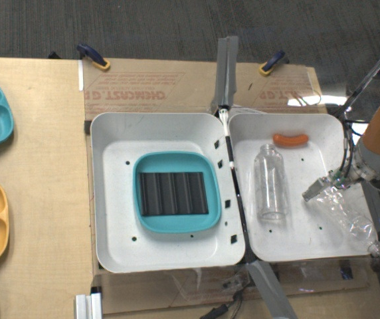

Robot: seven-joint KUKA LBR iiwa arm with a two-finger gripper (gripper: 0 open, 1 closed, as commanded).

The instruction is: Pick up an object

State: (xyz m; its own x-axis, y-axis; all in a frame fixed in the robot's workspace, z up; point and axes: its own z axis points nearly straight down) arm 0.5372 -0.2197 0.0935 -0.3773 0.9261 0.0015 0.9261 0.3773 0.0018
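As our gripper hovers, its state unreadable, in the right bin; the bottle lies lengthwise just left.

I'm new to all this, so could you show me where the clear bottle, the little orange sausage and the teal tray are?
clear bottle (270,183): camera view, middle of its body.
orange sausage (290,139): camera view, its centre.
teal tray (175,162): camera view, its upper rim.
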